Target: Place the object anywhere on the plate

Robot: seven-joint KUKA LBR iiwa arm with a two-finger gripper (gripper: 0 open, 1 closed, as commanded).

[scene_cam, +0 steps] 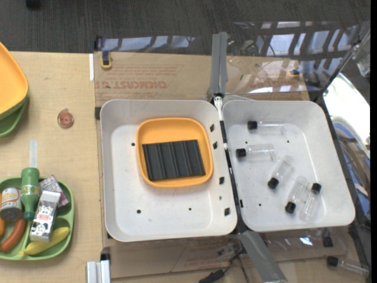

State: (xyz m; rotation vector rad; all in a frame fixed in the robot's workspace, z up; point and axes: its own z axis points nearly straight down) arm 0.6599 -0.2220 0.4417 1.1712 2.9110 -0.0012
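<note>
An orange plate point(174, 131) lies in the left white bin point(123, 211), toward its back. A dark ribbed rectangular object point(174, 160) rests flat on the plate, covering its front half. In the right bin point(330, 217) lie several clear plastic vials with black caps, among them one at the back point(265, 125), one near the left wall point(254, 152) and one toward the front point(280, 173).
On the bench at far left stands a green tray point(62, 234) with toy food and a green bottle point(29, 190). An orange dish edge point(12, 87) sits at the upper left, and a small pink piece point(65, 118) lies beside the left bin.
</note>
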